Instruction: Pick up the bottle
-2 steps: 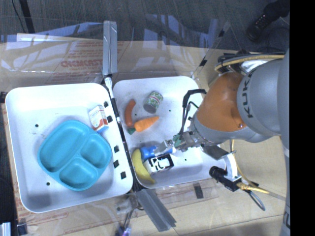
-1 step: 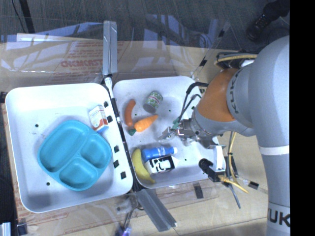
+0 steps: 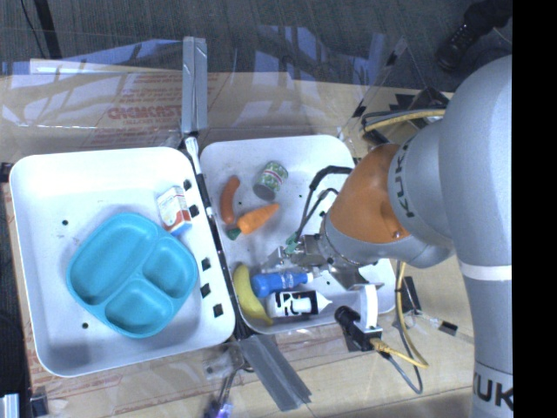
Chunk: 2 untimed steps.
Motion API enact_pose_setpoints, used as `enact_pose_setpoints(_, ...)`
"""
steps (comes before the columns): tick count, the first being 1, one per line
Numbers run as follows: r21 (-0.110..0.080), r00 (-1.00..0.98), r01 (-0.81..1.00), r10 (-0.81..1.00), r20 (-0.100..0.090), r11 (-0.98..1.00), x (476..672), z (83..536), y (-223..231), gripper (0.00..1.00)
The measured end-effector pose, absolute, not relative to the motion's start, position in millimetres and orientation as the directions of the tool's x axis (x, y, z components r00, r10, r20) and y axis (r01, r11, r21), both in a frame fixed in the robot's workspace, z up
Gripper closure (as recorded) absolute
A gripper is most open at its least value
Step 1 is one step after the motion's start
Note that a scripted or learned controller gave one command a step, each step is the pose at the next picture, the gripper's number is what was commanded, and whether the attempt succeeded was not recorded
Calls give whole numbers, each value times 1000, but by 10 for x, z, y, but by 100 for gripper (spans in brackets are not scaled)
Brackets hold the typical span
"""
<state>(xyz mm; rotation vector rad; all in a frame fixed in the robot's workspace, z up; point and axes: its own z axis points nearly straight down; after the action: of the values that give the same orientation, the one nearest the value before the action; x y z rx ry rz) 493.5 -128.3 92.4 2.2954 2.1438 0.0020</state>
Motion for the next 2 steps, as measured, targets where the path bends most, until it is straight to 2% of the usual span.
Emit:
enact_pose_setpoints(1, 18, -171, 985, 985, -17, 172, 4850, 952, -1007, 0)
enact_pose_setpoints(2, 42, -160, 986, 986, -45, 162, 4915, 1112, -1138, 100)
